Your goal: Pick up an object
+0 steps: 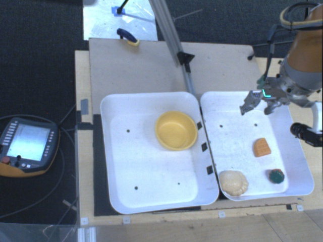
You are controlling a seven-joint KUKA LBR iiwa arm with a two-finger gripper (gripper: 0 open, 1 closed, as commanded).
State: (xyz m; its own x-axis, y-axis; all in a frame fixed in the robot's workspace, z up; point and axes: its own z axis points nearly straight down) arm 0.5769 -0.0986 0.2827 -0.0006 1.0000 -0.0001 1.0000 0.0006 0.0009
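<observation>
A pale brown desk [151, 64] with a matte, board-like top carries two shallow white plastic bins with rounded corners, set side by side and touching along their inner edges. The left bin [121, 185], the larger-looking of the two, is smooth and glossy with a few small dark dots on its floor. Near its upper right part sits a round yellow bowl [176, 130], smooth-walled, upright and open at the top.

The grey arm [305, 59], with its orange band, reaches in from the right above the right bin [227, 125]. Its end effector [259, 106] hangs over the upper part of that bin, its two dark fingers spread apart and released, with nothing between them.

Three things lie in the lower part of the right bin, well apart from the end effector. A cream-coloured, rounded lump [233, 182] with a slightly rough surface rests at the lower left corner. An orange block [261, 147], roughly square with a ridged face, lies near the middle right. A small dark green ball [276, 176], bumpy-looking, sits below the block near the lower right rim.
</observation>
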